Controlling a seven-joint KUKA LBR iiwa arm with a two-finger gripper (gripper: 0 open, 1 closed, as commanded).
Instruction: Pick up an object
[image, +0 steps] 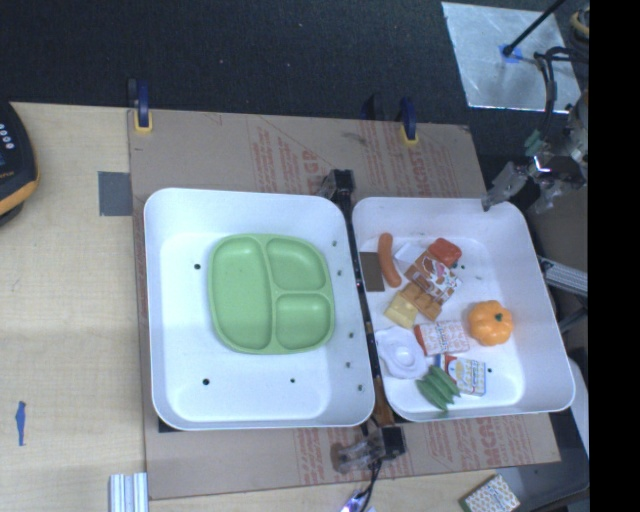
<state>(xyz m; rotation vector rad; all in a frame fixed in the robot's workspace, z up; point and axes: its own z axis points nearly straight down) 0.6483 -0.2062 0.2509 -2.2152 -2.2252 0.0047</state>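
Nothing has been picked up yet, as far as can be judged. The gripper (520, 185) is seen at the far right corner of the right bin (545, 330), above its rim, and nothing is seen between its parts; whether the jaws stand open or closed cannot be told, since they are small and blurred. All the objects lie in the right bin: a sausage (388, 259) near its left edge, an orange pumpkin (490, 323) toward its right edge, green beans (436, 388) by the near edge, and small packets that are hard to identify. A green divided plate (270, 293) rests in the left bin (180, 390). Approach, grasp and lift are judged to remain.
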